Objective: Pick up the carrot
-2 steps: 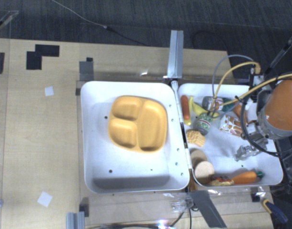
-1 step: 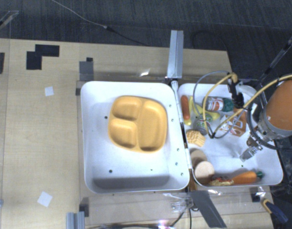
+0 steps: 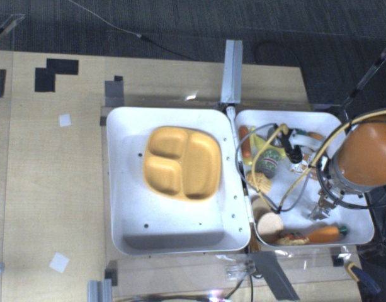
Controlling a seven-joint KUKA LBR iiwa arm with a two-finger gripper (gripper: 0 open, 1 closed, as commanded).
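The long orange carrot with a green tip (image 3: 323,234) lies along the right white plastic bin's (image 3: 363,230) six o'clock wall. The metal two-finger gripper (image 3: 320,207) hovers just above it, towards eleven o'clock; whether it is clenched I cannot tell. This looks like the approach: next, drop lower over the carrot's middle.

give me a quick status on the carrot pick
Gripper low in right bin, nothing seen held. Carrot lying at bin's near edge, just below gripper. Cables looped close beside.
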